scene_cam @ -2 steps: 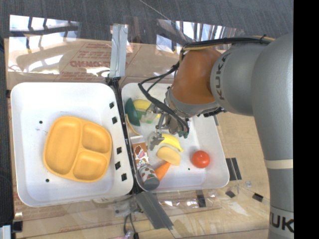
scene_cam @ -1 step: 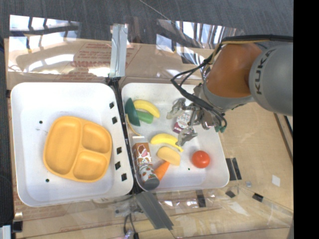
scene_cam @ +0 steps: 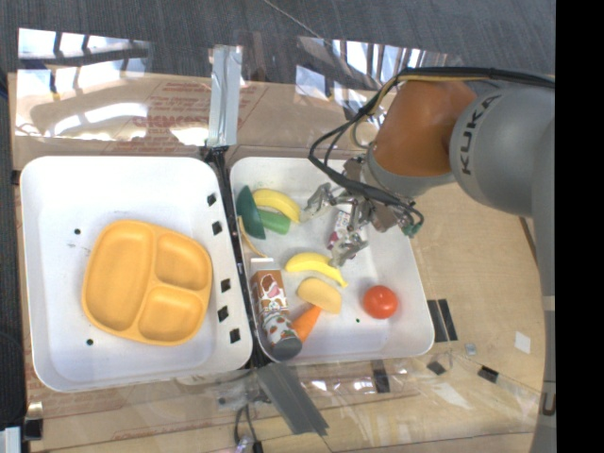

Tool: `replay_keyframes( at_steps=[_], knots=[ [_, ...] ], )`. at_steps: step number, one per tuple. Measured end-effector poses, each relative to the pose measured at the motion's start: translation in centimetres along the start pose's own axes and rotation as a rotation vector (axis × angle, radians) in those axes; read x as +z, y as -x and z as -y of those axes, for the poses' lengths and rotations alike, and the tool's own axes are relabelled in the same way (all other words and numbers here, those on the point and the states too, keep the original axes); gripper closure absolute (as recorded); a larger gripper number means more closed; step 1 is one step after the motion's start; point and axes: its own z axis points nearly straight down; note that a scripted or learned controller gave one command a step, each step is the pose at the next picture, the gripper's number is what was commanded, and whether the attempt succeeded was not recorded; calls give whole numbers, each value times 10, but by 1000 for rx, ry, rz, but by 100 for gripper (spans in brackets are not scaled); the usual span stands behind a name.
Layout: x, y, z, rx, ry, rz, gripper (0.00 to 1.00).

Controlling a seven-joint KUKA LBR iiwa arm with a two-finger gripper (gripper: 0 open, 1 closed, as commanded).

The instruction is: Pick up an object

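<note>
the claw [scene_cam: 342,226] hangs open over the right bin [scene_cam: 408,291], holding nothing. just below it lies a banana [scene_cam: 314,266], with a tomato [scene_cam: 380,301] nearer the worktop's front edge.

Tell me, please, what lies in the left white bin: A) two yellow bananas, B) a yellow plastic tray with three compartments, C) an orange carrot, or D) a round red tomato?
B: the yellow plastic tray with three compartments rests alone in the left white bin; the fruit and vegetables lie in the right white bin.
</note>
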Motion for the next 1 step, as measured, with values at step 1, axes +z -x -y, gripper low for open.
replay_keyframes(
  at_steps=[1],
  knots=[
    [6,40,-73,-191,-15,7,0]
  ],
)
